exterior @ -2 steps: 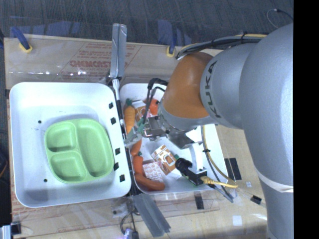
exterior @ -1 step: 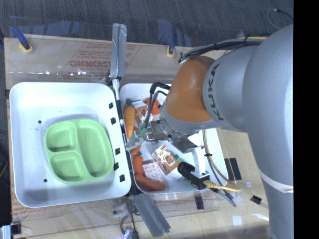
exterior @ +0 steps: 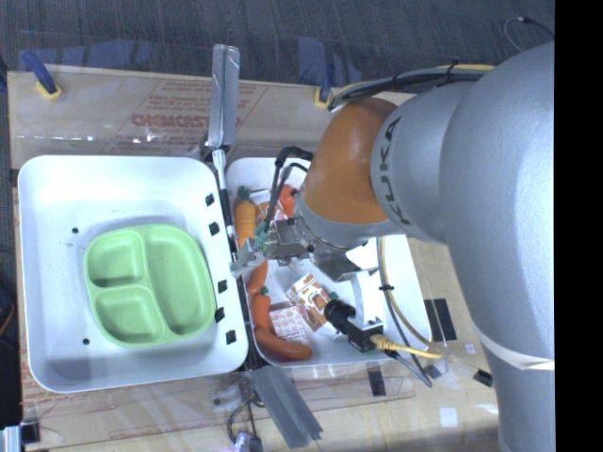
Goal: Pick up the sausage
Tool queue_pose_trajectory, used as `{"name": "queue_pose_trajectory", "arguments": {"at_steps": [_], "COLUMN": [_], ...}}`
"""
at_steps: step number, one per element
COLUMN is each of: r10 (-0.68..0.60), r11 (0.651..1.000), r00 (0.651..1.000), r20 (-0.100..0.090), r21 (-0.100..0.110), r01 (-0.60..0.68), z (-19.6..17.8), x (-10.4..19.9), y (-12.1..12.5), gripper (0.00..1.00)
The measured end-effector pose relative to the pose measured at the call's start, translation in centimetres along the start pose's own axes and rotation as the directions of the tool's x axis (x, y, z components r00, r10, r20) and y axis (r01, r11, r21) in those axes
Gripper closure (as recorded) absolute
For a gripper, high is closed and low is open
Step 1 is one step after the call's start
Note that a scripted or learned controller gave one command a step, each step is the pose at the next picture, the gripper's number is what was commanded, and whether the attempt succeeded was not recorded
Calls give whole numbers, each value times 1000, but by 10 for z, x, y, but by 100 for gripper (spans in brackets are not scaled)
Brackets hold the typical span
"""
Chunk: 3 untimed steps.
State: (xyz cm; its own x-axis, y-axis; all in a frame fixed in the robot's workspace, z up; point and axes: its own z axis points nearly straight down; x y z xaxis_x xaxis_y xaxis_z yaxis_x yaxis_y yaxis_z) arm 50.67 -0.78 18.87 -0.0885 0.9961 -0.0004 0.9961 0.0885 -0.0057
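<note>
Your pincer [exterior: 267,245] hangs low in the right white plastic bin [exterior: 407,281]; you cannot tell its state. The reddish-brown curved sausage [exterior: 273,335] lies just below it at the bin's near-left corner. A green three-compartment plate [exterior: 149,283] sits in the left white bin [exterior: 57,205].

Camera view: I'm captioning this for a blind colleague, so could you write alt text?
A grey and orange robot arm reaches into the right bin, its gripper low among food items including a sausage near the bin's front edge and a carrot. The left bin holds a green divided plate.
</note>
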Motion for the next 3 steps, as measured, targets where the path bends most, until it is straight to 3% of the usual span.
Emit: {"name": "queue_pose_trajectory", "arguments": {"at_steps": [1,2,3], "r10": [-42,-161,-88], "r11": [999,987,996], "r00": [999,987,996], "r20": [0,0,1], "r21": [1,4,3], "r01": [42,161,88], "z": [-65,5,40], "x": [48,117,119], "y": [17,-20,44], "gripper": [0,0,0]}}
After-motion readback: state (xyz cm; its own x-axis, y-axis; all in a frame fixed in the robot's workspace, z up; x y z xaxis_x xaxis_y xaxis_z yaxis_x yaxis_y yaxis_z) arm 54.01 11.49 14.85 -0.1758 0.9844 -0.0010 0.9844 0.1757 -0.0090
